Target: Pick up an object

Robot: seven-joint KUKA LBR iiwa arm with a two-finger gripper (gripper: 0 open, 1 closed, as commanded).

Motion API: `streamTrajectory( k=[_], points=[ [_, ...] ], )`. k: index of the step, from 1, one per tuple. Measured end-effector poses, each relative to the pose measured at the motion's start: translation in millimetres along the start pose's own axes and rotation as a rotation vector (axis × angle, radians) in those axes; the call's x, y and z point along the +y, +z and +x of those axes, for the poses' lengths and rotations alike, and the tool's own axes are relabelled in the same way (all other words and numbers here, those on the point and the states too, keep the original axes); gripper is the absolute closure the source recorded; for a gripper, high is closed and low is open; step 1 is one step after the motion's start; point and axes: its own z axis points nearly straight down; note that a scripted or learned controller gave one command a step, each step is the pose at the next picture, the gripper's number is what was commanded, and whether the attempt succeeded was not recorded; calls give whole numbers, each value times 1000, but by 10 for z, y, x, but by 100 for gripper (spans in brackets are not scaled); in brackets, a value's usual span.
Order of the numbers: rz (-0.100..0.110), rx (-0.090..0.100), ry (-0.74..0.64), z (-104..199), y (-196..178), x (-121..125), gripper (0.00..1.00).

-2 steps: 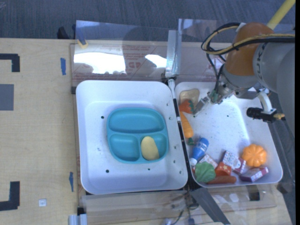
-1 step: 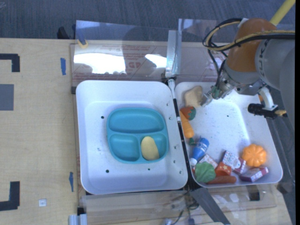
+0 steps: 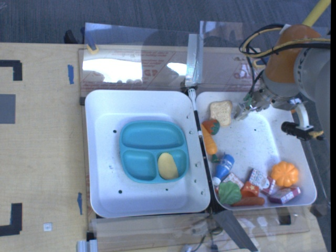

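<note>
**Ana:** Claw (image 3: pixel 245 108) is low over the far part of the right bin (image 3: pixel 273 135), just beside the slice of bread (image 3: pixel 221 112). It is small and partly blurred, so I cannot tell how its jaws stand, and I see nothing between them.

**Ben:** And the arm?

**Ana:** Grey arm (image 3: pixel 310 80) comes in from the right, with the orange band (image 3: pixel 289 54) above the wrist and black cables looping over it.

**Ben:** Where are the things to pick?

**Ana:** Most lie in the right bin. The bread slice is at the far left corner. Below it, along the left wall, are a small red and green piece (image 3: pixel 210 125) and an orange carrot (image 3: pixel 209 142). Then comes a blue bottle (image 3: pixel 224 168) with a white cap. At the near edge there is a green vegetable (image 3: pixel 229 192), a red and white packet (image 3: pixel 258 178), and a small orange pumpkin (image 3: pixel 284 174) toward the right. A purple piece (image 3: pixel 283 195) lies just below the pumpkin.

**Ben:** And the left bin?

**Ana:** The left bin (image 3: pixel 100 140) holds a blue tray (image 3: pixel 144 138) with three compartments. A yellow lemon-like fruit (image 3: pixel 167 165) sits in the near right compartment. Both bins stand on the desk (image 3: pixel 37 156), side by side and touching.
</note>
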Motion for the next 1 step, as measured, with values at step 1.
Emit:
streamTrajectory(
  k=[1],
  points=[
    [-11, -1, -54, 745, -1062, 274, 100]
  ],
)
